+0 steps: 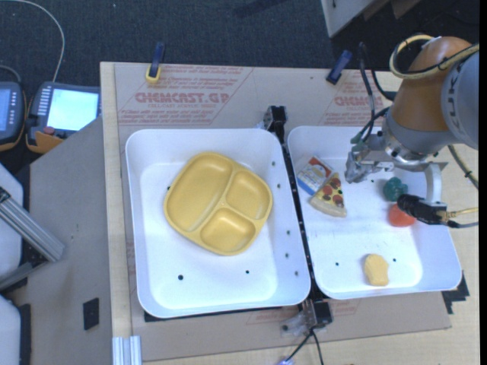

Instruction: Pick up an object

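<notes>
My gripper [364, 166] above right white bin [426, 280], beside pizza-slice toy [329, 196]; finger state unclear; nothing picked yet.

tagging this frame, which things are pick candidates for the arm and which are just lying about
For the job:
hand
pizza slice toy
small packet
green toy
red toy
yellow lump
right bin

Lying about:
yellow divided plate
left bin
blue clamps

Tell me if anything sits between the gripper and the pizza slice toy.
Nothing visible does. The gripper hangs just right of the pizza slice toy with bare bin floor between; the small packet lies to the slice's upper left.
</notes>
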Controlling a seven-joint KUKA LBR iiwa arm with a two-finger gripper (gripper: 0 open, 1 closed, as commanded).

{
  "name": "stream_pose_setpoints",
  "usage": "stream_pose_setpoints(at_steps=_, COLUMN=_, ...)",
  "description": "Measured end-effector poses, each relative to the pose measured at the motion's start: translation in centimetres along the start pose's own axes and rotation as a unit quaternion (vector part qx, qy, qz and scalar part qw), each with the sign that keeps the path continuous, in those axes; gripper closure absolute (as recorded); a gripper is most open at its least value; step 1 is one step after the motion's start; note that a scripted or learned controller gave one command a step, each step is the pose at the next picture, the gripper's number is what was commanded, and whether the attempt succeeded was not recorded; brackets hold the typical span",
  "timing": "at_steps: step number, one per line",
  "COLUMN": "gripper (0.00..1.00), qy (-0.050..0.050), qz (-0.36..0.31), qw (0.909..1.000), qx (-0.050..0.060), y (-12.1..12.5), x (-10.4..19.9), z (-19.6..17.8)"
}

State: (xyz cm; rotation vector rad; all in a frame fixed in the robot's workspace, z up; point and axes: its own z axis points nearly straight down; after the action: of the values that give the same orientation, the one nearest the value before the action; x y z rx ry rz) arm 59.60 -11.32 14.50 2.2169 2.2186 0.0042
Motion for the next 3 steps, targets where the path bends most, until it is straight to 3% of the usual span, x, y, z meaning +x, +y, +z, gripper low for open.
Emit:
stream_pose_setpoints(at_steps=2, gripper=1.00, qy=0.000, qz=0.000, qw=1.0000, qx=-0.001, y=0.3, x=-0.5, z=-10.5)
stream_pose_setpoints(at_steps=3, gripper=1.00, qy=0.002, qz=-0.003, qw=1.0000, qx=0.001, y=1.3, x=5.5, z=-10.7)
